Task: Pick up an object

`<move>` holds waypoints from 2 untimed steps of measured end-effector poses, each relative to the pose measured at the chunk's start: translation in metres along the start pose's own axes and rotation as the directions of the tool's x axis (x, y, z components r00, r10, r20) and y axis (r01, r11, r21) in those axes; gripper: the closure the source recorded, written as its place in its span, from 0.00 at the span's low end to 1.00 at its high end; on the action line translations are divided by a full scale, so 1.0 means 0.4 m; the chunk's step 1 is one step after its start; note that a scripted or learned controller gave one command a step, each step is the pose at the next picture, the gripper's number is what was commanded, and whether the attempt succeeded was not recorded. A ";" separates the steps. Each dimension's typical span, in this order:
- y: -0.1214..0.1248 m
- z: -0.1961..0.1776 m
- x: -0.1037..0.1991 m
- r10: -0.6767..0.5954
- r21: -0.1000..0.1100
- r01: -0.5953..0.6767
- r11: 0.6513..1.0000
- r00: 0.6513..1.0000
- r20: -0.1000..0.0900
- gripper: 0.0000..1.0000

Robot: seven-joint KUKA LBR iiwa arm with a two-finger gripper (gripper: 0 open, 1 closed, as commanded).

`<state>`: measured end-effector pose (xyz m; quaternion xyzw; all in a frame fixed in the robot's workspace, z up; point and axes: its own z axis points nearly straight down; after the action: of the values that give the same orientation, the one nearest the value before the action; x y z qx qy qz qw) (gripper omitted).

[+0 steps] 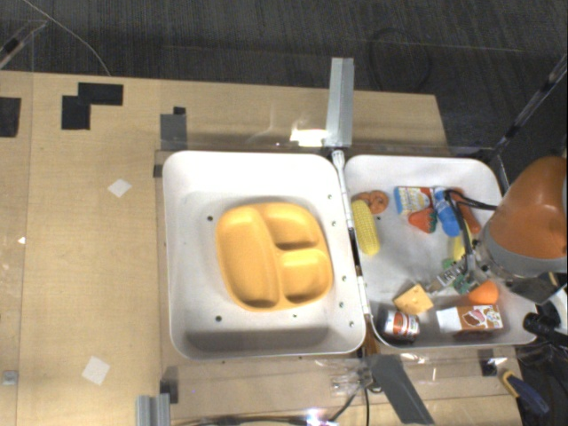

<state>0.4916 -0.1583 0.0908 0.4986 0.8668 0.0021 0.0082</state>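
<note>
Above the gripper (pixel 460 273), the arm (pixel 532 224) swells into a rounded orange band over a grey wrist. Dark cables run up-left from it, and small green parts sit at the claw.
</note>
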 end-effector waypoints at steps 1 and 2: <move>-0.067 -0.076 -0.100 0.290 0.010 -0.290 0.957 0.957 -0.004 1.00; -0.007 -0.011 -0.139 0.552 -0.003 -0.552 0.834 0.834 0.002 1.00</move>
<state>0.5171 -0.2076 0.0958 0.7272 0.6863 0.0044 0.0090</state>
